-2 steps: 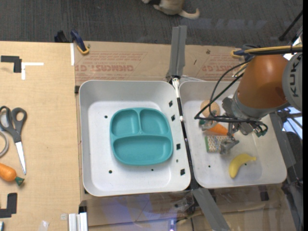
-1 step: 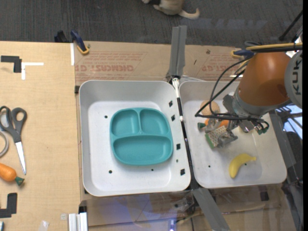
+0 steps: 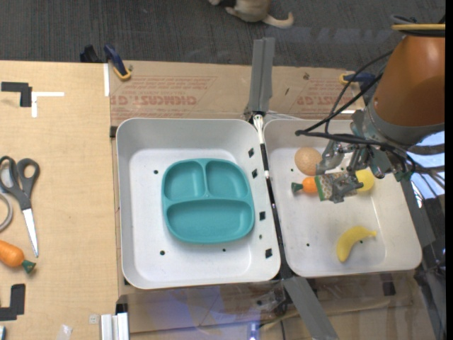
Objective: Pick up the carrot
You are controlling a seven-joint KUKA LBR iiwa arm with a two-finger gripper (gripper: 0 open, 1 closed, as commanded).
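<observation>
A small orange carrot [image 3: 308, 185] with a green tip lies in the right white bin [image 3: 396, 261], just below a tan egg-shaped object [image 3: 306, 160]. My gripper [image 3: 335, 184] hangs low over the bin, right against the carrot's right end and covering part of it. The grey arm with its orange band [image 3: 414, 83] reaches in from the upper right, with cables draped around the wrist.
A banana [image 3: 354, 241] lies lower in the right bin and a yellow item [image 3: 366, 181] sits beside the gripper. The left bin [image 3: 134, 261] holds a teal divided plate [image 3: 208, 200]. Scissors [image 3: 21, 190] and another orange carrot-like toy [image 3: 11, 254] lie on the bench at left.
</observation>
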